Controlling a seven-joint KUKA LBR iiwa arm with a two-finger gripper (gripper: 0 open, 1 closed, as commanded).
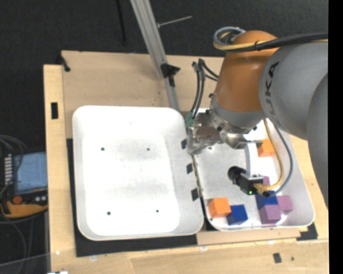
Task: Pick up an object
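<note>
Several small foam blocks lay in the shallow white right bin (306, 217): an orange cube (219, 206), a blue cube (237, 214), two purple cubes (270, 213) and another orange block (266, 148). The grey arm's gripper (203, 135) hung over that bin's left edge; how it stood, I could not tell

The left bin (131, 170) offers open floor throughout. In the right bin (300, 218), blocks crowd the near edge: orange block (219, 206), blue block (238, 214), purple blocks (274, 208). The arm (257, 84) overhangs its far half.
</note>
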